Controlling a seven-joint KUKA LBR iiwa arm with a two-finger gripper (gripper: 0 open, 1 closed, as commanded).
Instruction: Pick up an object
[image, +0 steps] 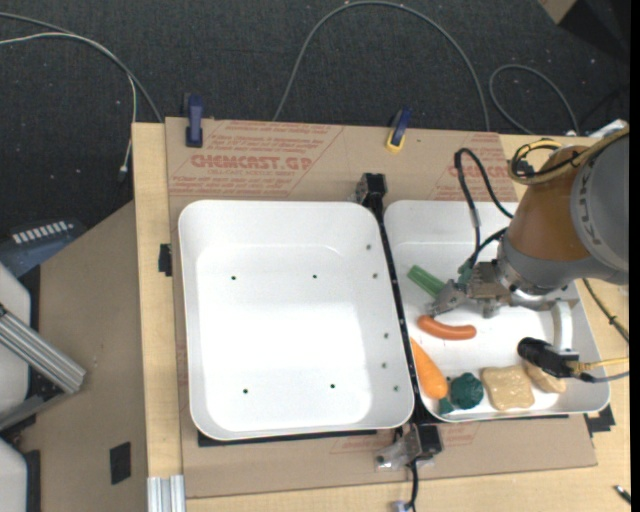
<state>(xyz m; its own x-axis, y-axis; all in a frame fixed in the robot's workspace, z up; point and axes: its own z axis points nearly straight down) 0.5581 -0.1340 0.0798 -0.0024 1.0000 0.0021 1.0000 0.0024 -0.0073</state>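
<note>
Left bin (200, 330): sitting on the bench's cardboard sheet, its white floor showing four small dark dots.
Right bin (440, 225): lying just beside the left one, holding all the objects.
Green piece (422, 279): lying near the bin's left wall, just left of the gripper.
Carrot (429, 370): lying slantwise along the bin's left wall, low in the bin.
Sausage (446, 328): lying flat, just below the gripper and apart from it.
Teal lump (464, 391): sitting between carrot and bread, by the front rim.
Gripper (455, 298): hanging low over the bin's middle, pointing left; cannot tell how its fingers are standing; nothing seen between them.
Bread (508, 388): resting at the front rim, right of the teal lump.
Arm (565, 225): reaching in from the right, orange band showing.
</note>
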